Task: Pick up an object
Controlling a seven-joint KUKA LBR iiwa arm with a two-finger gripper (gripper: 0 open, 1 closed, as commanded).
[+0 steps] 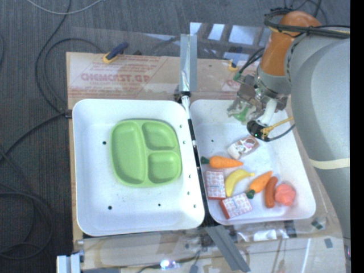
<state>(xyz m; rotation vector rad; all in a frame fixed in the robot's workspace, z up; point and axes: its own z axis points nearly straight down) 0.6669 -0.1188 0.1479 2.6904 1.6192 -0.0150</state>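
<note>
Camera view, objs: we see the pickable things all in the right bin (200, 131), none lifted.
Carton: small white/red carton (243, 147) lies tilted near the bin's middle, just below the gripper, apart from it as far as we can tell.
Carrots: one carrot (223, 162) by the bin's left wall, green end toward the wall; 2nd carrot (259, 183) tilted, toward the front-right.
Banana: yellow banana (236, 181) betw. the two carrots, curved.
Red packs: checkered pack (215, 185) at the left wall, touching or nearly touching the banana; 2nd checkered pack (236, 206) at the front edge.
Sausage: red sausage (270, 191) upright in frame, just beside the 2nd carrot.
Pink obj: pink round lump (285, 194) near the front-right corner, right beside the sausage.
Gripper: gripper (248, 114) sits over the bin's back part, w/ nothing betw. its fingers that we can see; spread or pressed together, we can't tell.
Arm: grey arm (324, 95) w/ orange band covers the bin's right edge.
Left bin: left bin (91, 209) holds a green divided tray (145, 152), 3 compartments, about centre.
</note>
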